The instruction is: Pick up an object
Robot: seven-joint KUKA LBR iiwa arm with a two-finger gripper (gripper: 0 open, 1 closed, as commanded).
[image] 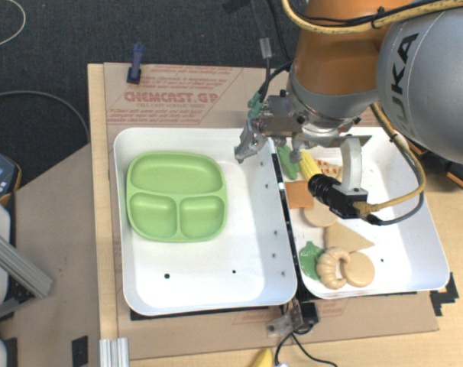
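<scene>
My gripper hangs under the orange wrist, over the far left corner of the right bin, mostly hidden by the arm. Just beneath it lie a dark green piece and a yellow corn cob. Nearer the front are an orange-brown square, a round beige disc, a tan wedge, a green leafy piece, a curled pale pretzel shape and a round biscuit. A light green divided plate lies in the left bin.
Both bins rest on a cardboard sheet with a blue clip at its far edge. A black cable plug dangles from the arm over the right bin. The bins' shared wall runs between them.
</scene>
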